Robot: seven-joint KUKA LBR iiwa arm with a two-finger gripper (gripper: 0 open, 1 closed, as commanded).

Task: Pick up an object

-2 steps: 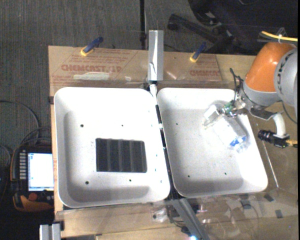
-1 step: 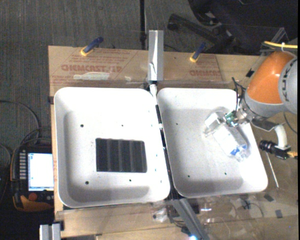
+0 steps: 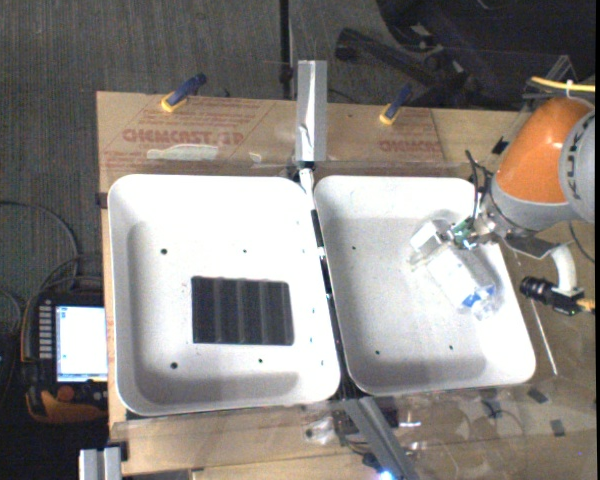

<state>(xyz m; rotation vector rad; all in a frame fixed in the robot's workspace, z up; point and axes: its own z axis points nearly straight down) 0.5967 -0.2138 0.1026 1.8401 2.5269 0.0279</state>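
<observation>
Reaching in from the right over the far right corner of the right bin point(image 3: 380, 358): grey arm point(image 3: 525, 203), orange band point(image 3: 545, 153) uppermost, wrist bent down and leftward into the bin. Hanging low over the bin's white floor, in its back right part: the claw point(image 3: 452, 260), pale, smeared and half see-through against the white. Cannot tell how far open, nor whether anything is gripped; nothing clearly seen in its hold. Just beside its lower end, a small blue speck point(image 3: 474, 299), too blurred to tell whether part of the claw or a separate thing.

Lying flat in the left bin point(image 3: 130, 228), near the middle and a little toward the front: a dark ribbed block point(image 3: 242, 310), rectangular, long side running left to right. Well apart from the claw, left of it and nearer the front, across the rims where the two bins meet. Not touched by the arm.
</observation>
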